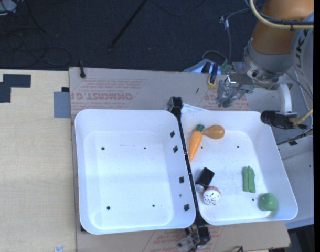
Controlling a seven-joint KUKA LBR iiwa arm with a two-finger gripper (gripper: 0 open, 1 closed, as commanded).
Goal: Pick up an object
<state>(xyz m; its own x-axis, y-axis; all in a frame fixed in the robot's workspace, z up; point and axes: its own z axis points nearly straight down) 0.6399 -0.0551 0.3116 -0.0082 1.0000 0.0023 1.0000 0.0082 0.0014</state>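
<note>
The right bin (278,156) holds several small objects: an orange carrot (194,142) near its left wall, an orange-brown pear-shaped piece (214,132) beside it, a black block (204,177), a white speckled ball (211,196), a green bean pod (248,179) and a green ball (267,201) in the near right corner. My gripper (231,97) hangs above the bin's far rim, well clear of all the objects. Its fingers are small and dark against the cardboard, with nothing visibly between them.
The left bin (86,161) sits beside the right one, joined by a black divider strip (182,156). Both rest on a cardboard sheet (123,91). A black cylinder (275,119) juts by the right bin's far right corner. Cables trail over the dark floor behind.
</note>
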